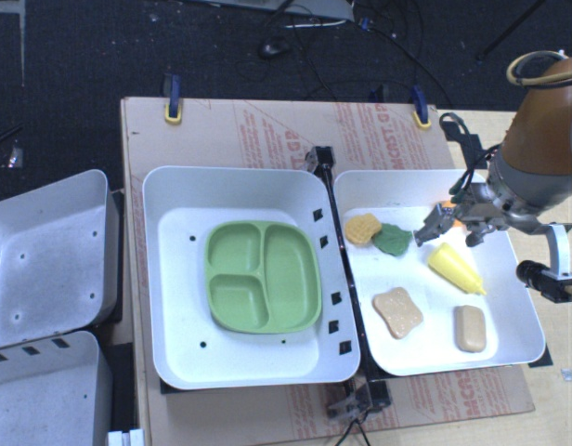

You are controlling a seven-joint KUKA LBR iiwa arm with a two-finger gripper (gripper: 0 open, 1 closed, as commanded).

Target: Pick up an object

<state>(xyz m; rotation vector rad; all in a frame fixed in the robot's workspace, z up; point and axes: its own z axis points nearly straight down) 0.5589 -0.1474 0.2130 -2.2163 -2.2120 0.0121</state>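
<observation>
The right bin holds several toy foods: a round tan waffle, a green leafy piece, a yellow cone-shaped piece, a slice of toast and a tan oval piece. My gripper hangs over the upper middle of that bin, just above the yellow piece's near end. Its two dark fingers stand apart with nothing between them.
The left bin carries a green divided tray. A black divider with clips runs between the bins. Spare white bins lie off the bench at the left. Blue clamps hold the board's far edge.
</observation>
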